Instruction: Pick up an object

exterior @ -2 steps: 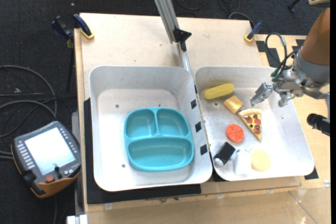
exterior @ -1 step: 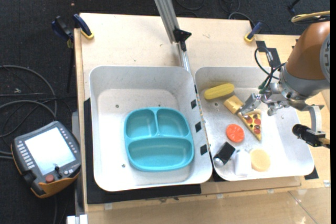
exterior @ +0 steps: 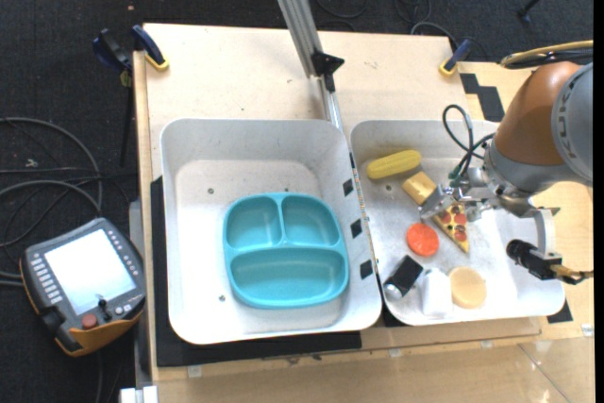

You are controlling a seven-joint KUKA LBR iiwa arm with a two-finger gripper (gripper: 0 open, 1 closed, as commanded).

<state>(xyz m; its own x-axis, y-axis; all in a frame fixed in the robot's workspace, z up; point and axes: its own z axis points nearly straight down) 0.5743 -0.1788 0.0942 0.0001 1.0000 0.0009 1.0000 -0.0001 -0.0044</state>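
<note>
"What's the bench (exterior: 236, 71) look like?"

"Pale wooden top, with two white bins directly on it: left bin (exterior: 179, 203), right bin (exterior: 528, 293). Yellow-and-blue clamps, I think, at the back corners (exterior: 151, 52) (exterior: 455, 57)."

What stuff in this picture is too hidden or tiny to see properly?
- Pincer, camera view: its tips are too small and cluttered to tell whether they are open or shut.
- Pizza slice toy, camera view: its top end is covered by the pincer.
- White object, camera view: too plain and small to name.
- Arm, camera view: cut off by the right edge.
</note>
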